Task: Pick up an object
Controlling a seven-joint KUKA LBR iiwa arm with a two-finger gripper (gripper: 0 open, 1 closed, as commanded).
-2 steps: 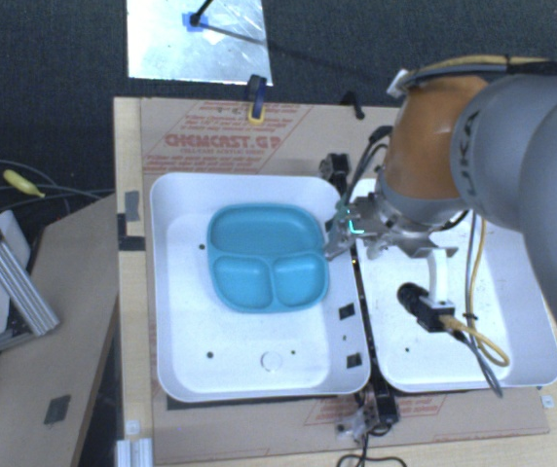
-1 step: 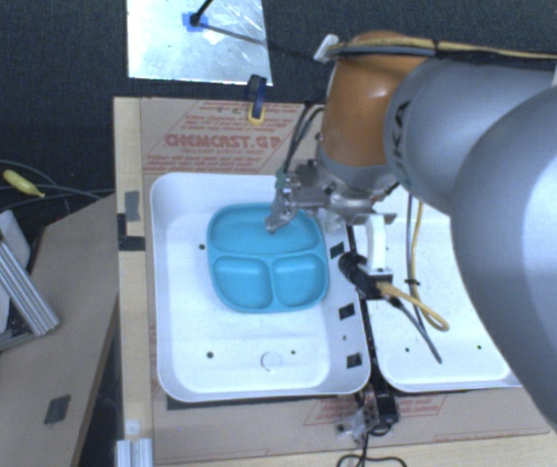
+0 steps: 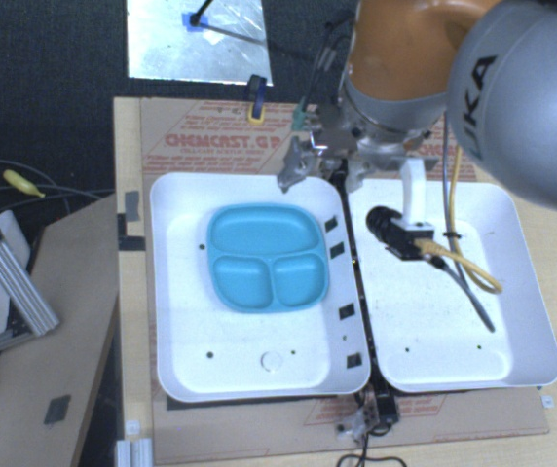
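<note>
Hand (image 3: 301, 166) sits over the far rim of the left bin (image 3: 176, 290), right at the seam with the right bin (image 3: 473, 348). Can't tell from this angle whether it's open or closed. Blue plate (image 3: 264, 259), three compartments, lies flat mid-way in the left bin, just nearer the camera than the hand and slightly to its left in the view, not touching it; both bins rest on cardboard (image 3: 210, 139), and the arm (image 3: 522, 95) comes in above the right bin.
</note>
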